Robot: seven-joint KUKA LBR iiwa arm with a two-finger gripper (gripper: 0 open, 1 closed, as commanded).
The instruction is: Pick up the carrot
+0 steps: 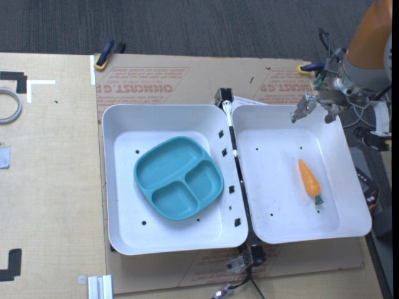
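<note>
A single grey arm's gripper [317, 109] hung over the far rim of the right bin [349, 220], its two fingers parted and nothing between them. The carrot [309, 179] lay well apart from it, toward the camera and slightly to the gripper's left as the view runs, on the floor of that same bin and nearer the bin's outer wall than the hinge between the two. Its long axis ran almost straight away from the gripper, tilted a little, with the pointed orange tip toward the gripper and the green stub at the near end. By this reading, the coming move turned on carrying the gripper toward the camera along that line and lowering it across the carrot's width. Counted on the bench: one carrot, one arm, two white bins, and one teal divided plate [179, 178], which sat in the left bin [118, 185], far to the side of the gripper.
</note>
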